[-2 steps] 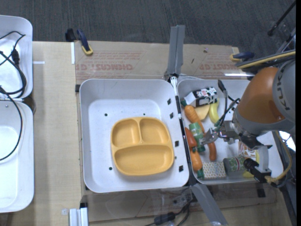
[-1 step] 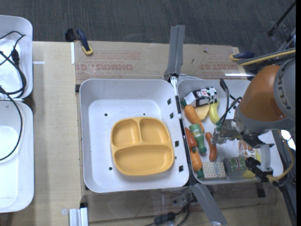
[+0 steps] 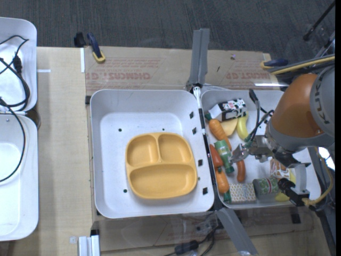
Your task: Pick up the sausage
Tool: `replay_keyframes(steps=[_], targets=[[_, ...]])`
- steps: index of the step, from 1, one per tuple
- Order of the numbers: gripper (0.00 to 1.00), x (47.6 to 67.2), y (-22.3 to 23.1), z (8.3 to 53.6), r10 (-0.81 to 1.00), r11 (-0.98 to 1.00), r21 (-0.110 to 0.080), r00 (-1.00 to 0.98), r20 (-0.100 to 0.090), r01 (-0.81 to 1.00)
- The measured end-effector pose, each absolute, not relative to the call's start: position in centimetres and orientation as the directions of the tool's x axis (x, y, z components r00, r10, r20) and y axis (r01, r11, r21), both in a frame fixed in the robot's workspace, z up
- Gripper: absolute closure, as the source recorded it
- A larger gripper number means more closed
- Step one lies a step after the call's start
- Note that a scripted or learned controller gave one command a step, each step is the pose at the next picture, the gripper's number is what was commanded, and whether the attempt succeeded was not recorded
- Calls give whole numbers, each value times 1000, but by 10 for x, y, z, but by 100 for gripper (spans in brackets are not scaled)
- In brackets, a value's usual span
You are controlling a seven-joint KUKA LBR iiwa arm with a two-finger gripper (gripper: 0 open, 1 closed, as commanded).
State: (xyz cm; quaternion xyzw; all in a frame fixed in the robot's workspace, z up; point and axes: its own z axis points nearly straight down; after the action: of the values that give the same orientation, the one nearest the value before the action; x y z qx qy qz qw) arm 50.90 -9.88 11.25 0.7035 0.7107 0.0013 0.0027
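Sausage (image 3: 241, 170): we count one, red, lying in the right bin (image 3: 314, 193) among crowded toy food.
Gripper (image 3: 241, 152): just above it; we cannot tell its state.
Carrots (image 3: 217, 128): two.
Left bin (image 3: 106, 143): one yellow plate (image 3: 161, 165), open floor around it.

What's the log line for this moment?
task: pick sausage | gripper: above sausage, right bin | grasp: none seen | tray: left bin

Sausage (image 3: 241, 170) — glossy, perhaps plastic
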Motion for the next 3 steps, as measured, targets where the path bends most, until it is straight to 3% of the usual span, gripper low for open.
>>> replay_keyframes(steps=[1, 2, 3], targets=[[0, 495, -93, 92, 997, 72, 0, -72, 0, 997], [100, 495, -94, 100, 998, 67, -1, -67, 0, 998], [100, 535, -130, 91, 965, -260, -2, 260, -2, 965]])
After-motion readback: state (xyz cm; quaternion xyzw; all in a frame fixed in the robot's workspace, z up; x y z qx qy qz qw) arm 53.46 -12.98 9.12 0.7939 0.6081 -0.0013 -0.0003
